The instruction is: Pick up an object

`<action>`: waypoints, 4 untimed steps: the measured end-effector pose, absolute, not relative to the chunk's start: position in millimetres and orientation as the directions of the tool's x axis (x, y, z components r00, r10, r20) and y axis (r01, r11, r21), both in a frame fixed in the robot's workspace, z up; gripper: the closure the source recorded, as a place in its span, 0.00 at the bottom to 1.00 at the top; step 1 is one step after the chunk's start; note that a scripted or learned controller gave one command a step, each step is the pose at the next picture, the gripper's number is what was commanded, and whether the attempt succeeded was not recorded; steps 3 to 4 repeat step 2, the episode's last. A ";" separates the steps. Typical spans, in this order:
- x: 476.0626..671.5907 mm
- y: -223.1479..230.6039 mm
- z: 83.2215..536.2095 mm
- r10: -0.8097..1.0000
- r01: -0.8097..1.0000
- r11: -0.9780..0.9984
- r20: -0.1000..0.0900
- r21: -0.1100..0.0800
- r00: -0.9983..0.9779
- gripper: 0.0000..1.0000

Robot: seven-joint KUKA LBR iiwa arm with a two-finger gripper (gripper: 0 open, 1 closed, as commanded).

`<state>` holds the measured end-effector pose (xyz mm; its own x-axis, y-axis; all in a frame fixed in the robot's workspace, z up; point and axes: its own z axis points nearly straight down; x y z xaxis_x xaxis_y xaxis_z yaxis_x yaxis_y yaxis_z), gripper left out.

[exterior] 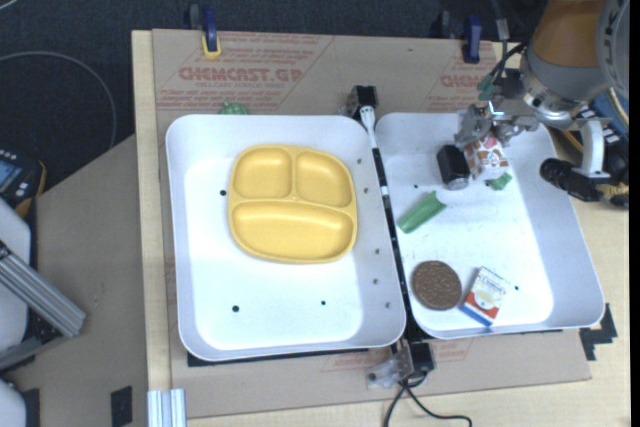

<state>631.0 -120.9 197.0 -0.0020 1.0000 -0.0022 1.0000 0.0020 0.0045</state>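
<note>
Camera view shows us two white bins side by side on the bench: the left bin [200,245] holds a yellow divided plate [293,203], and the right bin [560,245] holds the small things we could pick. The arm [575,25] reaches in from the far right, and its gripper [487,137] sits low over the far part of the right bin. Just beside it lie a black block [453,165] and a small red-and-white packet [490,157]; the packet seems to lie right under the tool, but we cannot tell how wide the gripper stands or whether it has hold of anything. Nearer us lie a green stick [420,212], a brown disc [437,284] and a little carton [485,294].

We judge this to be the grasp step. The next move calls for closing firmly, then lifting straight up.
</note>
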 end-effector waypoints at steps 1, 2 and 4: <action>590.5 -77.7 288.4 1.000 1.000 0.005 0.000 0.009 -0.005 1.00; 596.5 -2.6 209.3 1.000 1.000 0.008 0.004 -0.008 -0.008 1.00; 596.5 -2.6 209.3 1.000 1.000 0.008 0.004 -0.008 -0.008 1.00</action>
